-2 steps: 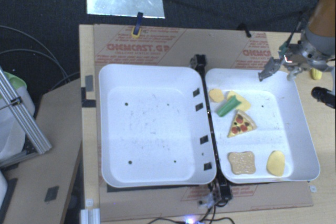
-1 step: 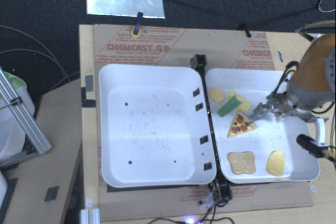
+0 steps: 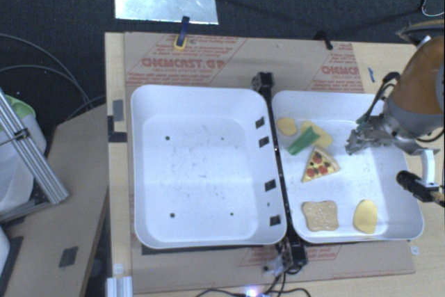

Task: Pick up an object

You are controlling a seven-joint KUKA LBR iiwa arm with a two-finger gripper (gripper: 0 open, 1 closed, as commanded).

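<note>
The pincer (image 3: 356,142) hovers in the right bin (image 3: 396,181), just right of the pizza slice (image 3: 320,165); whether it is clenched I cannot tell. Best to centre over the slice, then descend straight, avoiding the green piece (image 3: 302,142).

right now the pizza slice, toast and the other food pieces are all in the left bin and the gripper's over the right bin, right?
Not quite. The camera view shows the pizza slice, toast and other food pieces in the right bin, where the gripper hovers.
</note>
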